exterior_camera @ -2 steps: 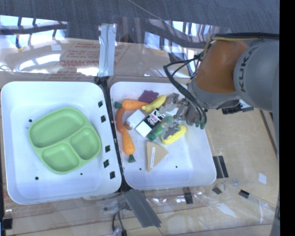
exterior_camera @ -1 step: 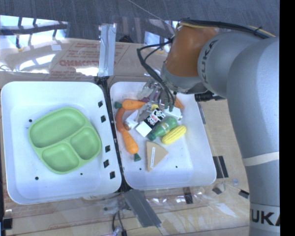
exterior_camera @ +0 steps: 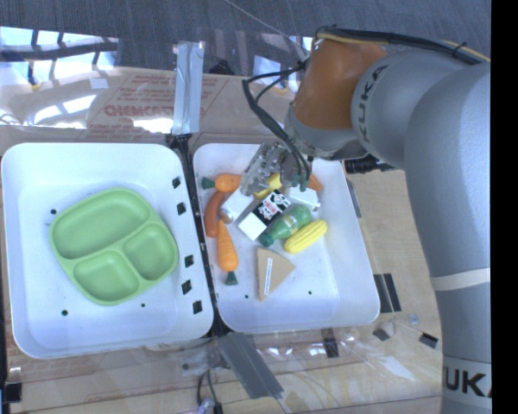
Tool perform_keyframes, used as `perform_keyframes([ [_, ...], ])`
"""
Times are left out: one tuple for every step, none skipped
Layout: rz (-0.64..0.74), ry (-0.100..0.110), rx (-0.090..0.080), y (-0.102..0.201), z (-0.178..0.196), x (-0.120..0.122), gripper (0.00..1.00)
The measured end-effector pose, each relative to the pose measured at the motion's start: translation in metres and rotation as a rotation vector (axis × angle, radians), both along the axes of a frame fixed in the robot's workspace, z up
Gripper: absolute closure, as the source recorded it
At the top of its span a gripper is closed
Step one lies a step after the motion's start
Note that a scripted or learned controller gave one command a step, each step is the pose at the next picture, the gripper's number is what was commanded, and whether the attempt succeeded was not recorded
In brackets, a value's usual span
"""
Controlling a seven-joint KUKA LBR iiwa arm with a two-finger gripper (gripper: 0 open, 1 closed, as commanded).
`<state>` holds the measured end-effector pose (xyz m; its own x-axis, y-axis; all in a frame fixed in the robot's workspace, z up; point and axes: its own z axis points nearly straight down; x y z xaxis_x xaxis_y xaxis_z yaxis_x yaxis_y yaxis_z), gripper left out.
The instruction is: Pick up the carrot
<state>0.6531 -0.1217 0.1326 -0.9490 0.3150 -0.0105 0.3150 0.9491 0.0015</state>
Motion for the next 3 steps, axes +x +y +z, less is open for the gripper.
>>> perform_keyframes([
  [-0.096,0.0,0.001,0.023,0.103,-0.015,1.0],
  [-0.086,0.007,0.001,0.001,0.112,-0.016,1.0],
  [-0.113,0.007,0.001,-0.017,0.121,-0.017,1.0],
])
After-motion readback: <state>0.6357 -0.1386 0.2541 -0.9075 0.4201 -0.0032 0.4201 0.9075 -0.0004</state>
